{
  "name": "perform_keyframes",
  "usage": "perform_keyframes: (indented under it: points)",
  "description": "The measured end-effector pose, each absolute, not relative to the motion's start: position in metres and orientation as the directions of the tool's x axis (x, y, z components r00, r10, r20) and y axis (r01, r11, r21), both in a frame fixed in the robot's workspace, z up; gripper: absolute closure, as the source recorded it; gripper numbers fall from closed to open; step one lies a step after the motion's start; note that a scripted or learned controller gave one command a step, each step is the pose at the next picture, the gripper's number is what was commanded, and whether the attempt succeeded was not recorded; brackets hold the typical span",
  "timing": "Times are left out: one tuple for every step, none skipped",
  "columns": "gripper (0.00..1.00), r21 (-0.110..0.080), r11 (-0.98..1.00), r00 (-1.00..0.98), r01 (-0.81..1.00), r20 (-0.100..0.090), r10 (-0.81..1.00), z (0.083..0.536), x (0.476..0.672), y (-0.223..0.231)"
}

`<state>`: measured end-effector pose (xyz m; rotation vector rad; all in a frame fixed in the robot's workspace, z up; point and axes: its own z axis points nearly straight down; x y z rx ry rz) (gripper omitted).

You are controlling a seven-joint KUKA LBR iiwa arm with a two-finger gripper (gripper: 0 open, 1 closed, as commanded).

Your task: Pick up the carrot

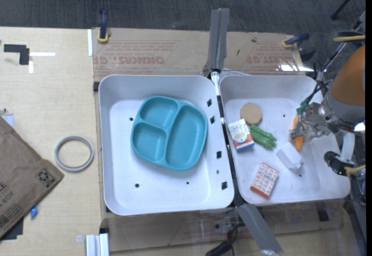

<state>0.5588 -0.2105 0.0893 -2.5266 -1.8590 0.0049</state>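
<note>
The carrot (297, 135) stands nearly upright by the right bin's (273, 83) far wall; the gripper (307, 127) seemingly pinches it; open floor lies leftward.

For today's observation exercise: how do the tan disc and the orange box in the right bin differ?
The tan disc is round and plain; the orange box is rectangular and printed. The disc lies near the bin's far side, beside the green pods; the box lies near the front edge, apart. Both lie flat in the right bin.
</note>
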Motion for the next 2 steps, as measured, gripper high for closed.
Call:
perform_keyframes:
  points:
    - [1.00, -0.006, -0.495, 0.495, 0.869, -0.001, 0.869, 0.089, 0.566, -0.163]
    - [1.00, -0.005, -0.520, 0.520, 0.854, -0.004, 0.854, 0.176, 0.578, -0.100]
